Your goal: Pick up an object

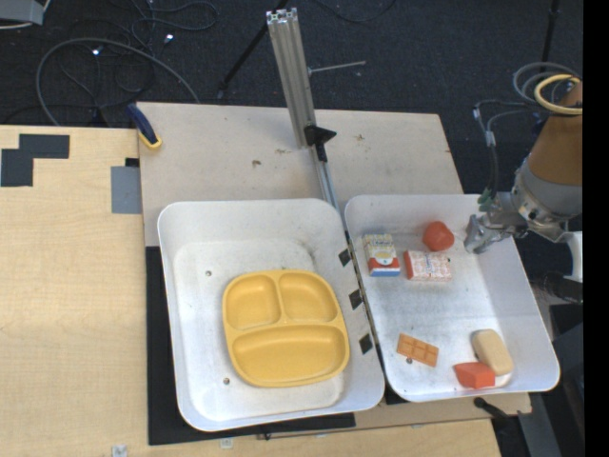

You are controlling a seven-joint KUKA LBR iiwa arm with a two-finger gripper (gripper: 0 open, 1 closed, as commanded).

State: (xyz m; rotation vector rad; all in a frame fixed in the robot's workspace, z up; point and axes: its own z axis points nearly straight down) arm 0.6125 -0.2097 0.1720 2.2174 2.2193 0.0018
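1. Right bin (533, 374), near right corner: red block (474, 376) touching a tan rounded loaf-shaped piece (493, 350); both matte.
2. Just left of them, toward the near edge: flat orange cracker-like rectangle (417, 350) with dark dots.
3. Left bin (181, 255), near half: yellow plastic tray (284, 327), smooth, rounded corners, three compartments.
4. Right bin, far half: small printed carton (383, 254) near the left wall; just to its right a pink-and-white box (428, 266); beyond that box a round red ball-like object (438, 235).
5. Gripper (481, 231) sits at the right bin's far right edge, metallic; fingers too blurred to judge their spread. Nothing visible between them. It is near the red ball-like object, apart from it.
6. Arm (557, 155) grey with an orange band.
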